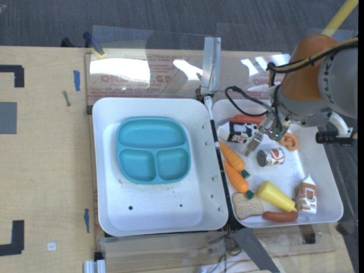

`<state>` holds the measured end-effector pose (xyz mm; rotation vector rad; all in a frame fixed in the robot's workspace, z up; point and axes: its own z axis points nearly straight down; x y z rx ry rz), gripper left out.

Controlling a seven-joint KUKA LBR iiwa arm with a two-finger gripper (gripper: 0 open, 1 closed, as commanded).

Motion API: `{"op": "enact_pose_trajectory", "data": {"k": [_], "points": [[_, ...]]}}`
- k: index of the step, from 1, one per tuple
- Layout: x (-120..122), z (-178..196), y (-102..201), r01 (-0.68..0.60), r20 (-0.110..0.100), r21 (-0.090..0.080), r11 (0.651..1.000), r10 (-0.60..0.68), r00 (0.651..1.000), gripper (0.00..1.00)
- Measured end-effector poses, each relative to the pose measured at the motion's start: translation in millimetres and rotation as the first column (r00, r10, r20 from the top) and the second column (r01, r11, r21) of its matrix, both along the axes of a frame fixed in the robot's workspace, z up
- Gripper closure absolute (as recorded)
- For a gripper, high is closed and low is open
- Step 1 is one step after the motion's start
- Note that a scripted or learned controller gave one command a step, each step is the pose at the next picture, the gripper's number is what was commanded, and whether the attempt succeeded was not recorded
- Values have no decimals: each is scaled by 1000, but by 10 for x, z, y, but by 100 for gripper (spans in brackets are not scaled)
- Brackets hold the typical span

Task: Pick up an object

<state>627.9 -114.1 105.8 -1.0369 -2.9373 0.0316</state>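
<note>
The right white bin (333, 202) holds several toy foods. Two orange carrots (232, 156) (236, 178) lie along its left wall. A small can (271, 157) rests on its side near the middle, and an orange pretzel (290, 141) lies to its upper right. A black and red packet (241, 131) sits at the back. My gripper (252, 145) hangs low over the bin between the packet, the upper carrot and the can. I see nothing held in it.
At the front of the right bin lie a yellow piece (276, 196), a bread slice (249, 207), a sausage (278, 215) and a small carton (307, 195). The left bin (108, 209) holds a blue divided plate (152, 150). A clear divider stands behind the bins.
</note>
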Motion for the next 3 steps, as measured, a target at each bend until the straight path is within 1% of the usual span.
{"op": "enact_pose_trajectory", "data": {"k": [1, 2, 3], "points": [[-535, -163, -119, 46, 43, 8, 999, -46, 998, 0], [-204, -165, -6, 103, 41, 3, 995, -104, 994, 0], [-1081, -163, -403, 93, 41, 6, 996, -93, 995, 0]]}}
